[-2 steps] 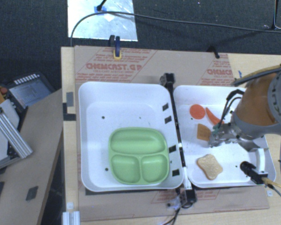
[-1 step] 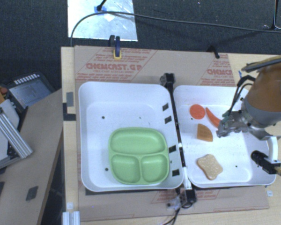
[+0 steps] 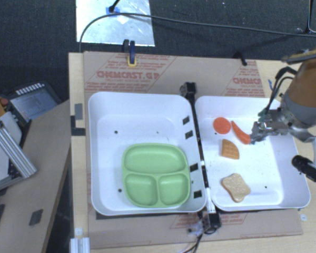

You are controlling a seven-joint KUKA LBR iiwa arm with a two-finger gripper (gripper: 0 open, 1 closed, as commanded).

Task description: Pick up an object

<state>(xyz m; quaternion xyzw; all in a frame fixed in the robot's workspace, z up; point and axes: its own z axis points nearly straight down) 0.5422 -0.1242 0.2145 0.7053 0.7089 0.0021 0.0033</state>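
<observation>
The right bin [image 3: 289,194] holds a round orange-red piece [image 3: 221,124], a long red-orange piece [image 3: 240,133], an orange wedge [image 3: 229,149] and a tan bread-like piece [image 3: 236,187]. My gripper [image 3: 256,132] hangs low over this bin, its tip right beside the right end of the long red-orange piece. The grey and orange arm [image 3: 308,96] reaches in from the right edge.
The left bin [image 3: 105,115] carries a green three-compartment plate [image 3: 156,174]. A black divider clip strip [image 3: 195,141] runs between the bins. Cardboard lies under both bins. Cables cross the dark floor behind, and a metal plate [image 3: 116,12] lies at the back.
</observation>
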